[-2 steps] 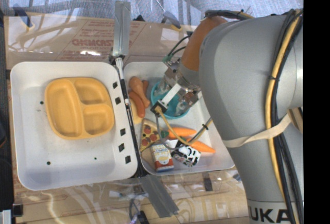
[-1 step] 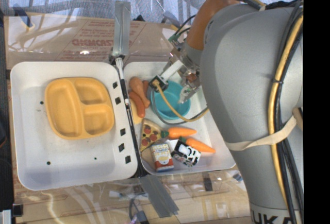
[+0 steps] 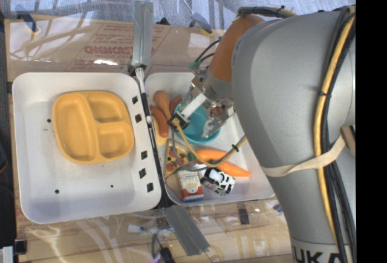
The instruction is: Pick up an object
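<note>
Two white bins sit side by side; gripper hangs over a teal bowl, finger state impossible to tell. Bowl probably light, rigid, slick; rim offers the best hold.

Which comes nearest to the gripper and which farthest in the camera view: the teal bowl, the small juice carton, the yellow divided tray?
1. Teal bowl, right bin, directly at the gripper.
2. Juice carton, right bin's near edge, below the gripper in the view.
3. Yellow divided tray, in the left bin, across the divider.
</note>
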Action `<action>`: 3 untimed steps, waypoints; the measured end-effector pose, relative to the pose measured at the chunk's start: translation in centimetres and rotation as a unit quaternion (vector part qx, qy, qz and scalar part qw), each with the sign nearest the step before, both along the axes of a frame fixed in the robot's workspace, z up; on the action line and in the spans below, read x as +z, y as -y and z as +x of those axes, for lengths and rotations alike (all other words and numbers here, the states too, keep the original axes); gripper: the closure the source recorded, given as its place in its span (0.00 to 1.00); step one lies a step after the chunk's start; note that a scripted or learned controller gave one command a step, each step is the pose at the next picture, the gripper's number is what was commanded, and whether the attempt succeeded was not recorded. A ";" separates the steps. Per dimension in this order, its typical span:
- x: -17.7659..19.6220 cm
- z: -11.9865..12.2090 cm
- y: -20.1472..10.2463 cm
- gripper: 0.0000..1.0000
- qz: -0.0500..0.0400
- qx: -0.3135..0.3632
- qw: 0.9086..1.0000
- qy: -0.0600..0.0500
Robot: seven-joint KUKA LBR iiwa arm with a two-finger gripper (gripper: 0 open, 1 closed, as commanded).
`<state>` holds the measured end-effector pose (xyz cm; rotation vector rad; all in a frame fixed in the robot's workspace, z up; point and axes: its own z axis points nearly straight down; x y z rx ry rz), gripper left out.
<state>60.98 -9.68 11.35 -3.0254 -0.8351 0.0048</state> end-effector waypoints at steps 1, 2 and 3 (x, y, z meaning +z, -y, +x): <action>7.9 2.6 -3.3 0.00 0.000 0.007 1.000 0.002; -2.2 -0.9 -0.5 0.00 -0.001 -0.055 0.998 0.001; -1.5 -1.0 -0.6 1.00 0.000 -0.052 0.999 -0.002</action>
